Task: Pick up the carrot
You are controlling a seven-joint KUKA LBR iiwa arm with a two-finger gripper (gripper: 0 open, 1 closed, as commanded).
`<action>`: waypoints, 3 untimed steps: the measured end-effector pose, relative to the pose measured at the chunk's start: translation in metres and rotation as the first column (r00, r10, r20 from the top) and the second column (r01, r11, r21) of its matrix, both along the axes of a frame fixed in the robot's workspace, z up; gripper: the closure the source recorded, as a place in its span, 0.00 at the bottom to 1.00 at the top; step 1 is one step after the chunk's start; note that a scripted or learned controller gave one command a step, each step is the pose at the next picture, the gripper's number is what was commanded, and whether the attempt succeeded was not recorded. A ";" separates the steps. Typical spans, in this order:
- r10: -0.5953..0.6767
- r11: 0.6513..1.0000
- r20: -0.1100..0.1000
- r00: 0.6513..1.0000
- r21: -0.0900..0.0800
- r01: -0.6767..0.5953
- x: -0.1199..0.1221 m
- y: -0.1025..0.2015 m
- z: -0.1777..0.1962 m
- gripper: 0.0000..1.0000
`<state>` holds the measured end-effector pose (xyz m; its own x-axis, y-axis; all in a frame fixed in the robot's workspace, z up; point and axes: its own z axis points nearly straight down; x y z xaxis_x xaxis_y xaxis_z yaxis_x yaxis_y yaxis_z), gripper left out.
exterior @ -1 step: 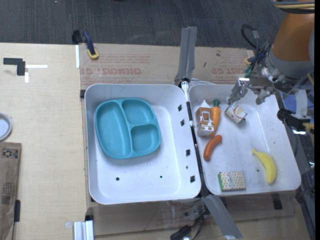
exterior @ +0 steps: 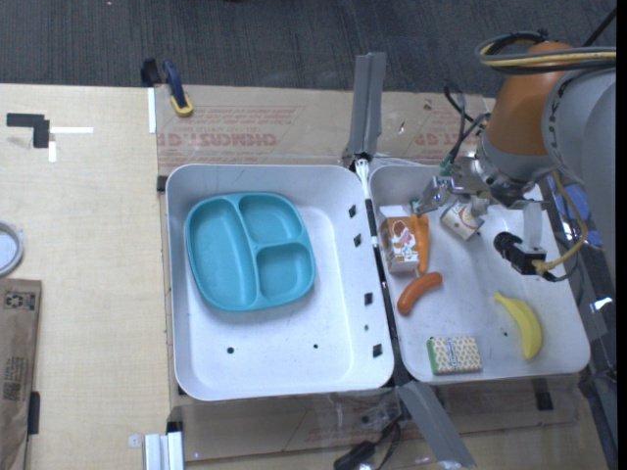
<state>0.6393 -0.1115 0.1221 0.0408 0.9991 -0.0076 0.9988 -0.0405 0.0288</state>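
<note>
Right bin (exterior: 558, 360), contents: one carrot (exterior: 422, 239), orange, lying against the right side of a small orange-and-white snack packet (exterior: 400, 244) near the bin's left wall; one sausage (exterior: 418, 291), just in front of the carrot; one patterned box (exterior: 454, 354) at the near edge; one banana (exterior: 521, 323) toward the right. Gripper (exterior: 453, 202), hanging over the bin's far part, just beyond and right of the carrot; nothing seen between its fingers; jaw spacing cannot be told. Left bin (exterior: 196, 360), contents: one teal divided plate (exterior: 251, 251), three compartments.
</note>
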 end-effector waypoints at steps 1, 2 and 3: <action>0.076 0.997 0.008 0.997 -0.007 -0.076 -0.006 0.009 -0.009 0.00; 0.074 0.997 0.007 0.997 -0.003 -0.074 -0.005 0.010 0.001 1.00; 0.073 0.997 0.006 0.997 -0.003 -0.073 -0.006 0.010 0.000 0.00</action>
